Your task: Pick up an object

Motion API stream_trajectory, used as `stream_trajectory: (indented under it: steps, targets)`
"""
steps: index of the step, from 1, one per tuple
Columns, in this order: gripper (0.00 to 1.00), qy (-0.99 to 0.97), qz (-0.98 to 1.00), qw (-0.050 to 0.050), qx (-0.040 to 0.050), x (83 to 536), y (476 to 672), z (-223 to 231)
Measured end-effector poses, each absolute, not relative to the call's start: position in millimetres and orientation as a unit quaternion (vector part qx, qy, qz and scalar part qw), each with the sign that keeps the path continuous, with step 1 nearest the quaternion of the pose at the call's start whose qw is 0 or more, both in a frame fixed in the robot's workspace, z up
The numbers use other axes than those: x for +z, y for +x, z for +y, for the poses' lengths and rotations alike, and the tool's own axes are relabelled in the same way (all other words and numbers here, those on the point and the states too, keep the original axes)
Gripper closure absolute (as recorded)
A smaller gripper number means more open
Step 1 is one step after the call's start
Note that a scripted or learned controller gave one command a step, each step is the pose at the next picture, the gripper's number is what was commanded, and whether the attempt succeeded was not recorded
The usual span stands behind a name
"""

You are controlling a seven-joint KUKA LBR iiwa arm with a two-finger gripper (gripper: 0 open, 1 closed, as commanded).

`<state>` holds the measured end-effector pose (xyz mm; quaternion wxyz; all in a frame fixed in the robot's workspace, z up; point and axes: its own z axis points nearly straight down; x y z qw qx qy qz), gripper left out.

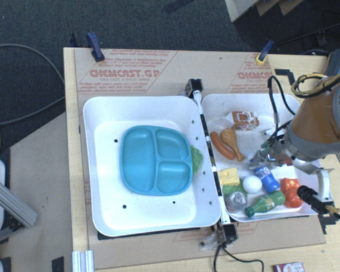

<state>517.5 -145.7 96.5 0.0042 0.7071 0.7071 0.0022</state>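
The right bin point(215, 103) holds several small items. Two orange sausage shapes point(226, 143) lie at its left side, and a brown-and-white packet point(245, 119) sits behind them. Along the front lie a yellow block point(229, 177), a white ball point(252, 184), a blue can point(267, 179), a green bottle point(266, 203) and a red toy point(292, 191). My gripper point(267, 156) hangs low over the middle of this bin, just behind the blue can, under the orange-banded wrist point(317, 120).
A blue divided plate point(156, 160) lies in the left bin point(102, 152), with a small green piece point(196, 158) at its right edge. The bins' shared wall point(207, 146) runs between them. Black cables point(280, 103) loop beside the arm.
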Motion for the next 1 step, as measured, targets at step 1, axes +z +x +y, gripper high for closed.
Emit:
stream_trajectory:
  steps: [1]
  targets:
    - [1.00, 0.706, 0.708, 0.000, 0.0007, 185.0, 544.3, -70.1]
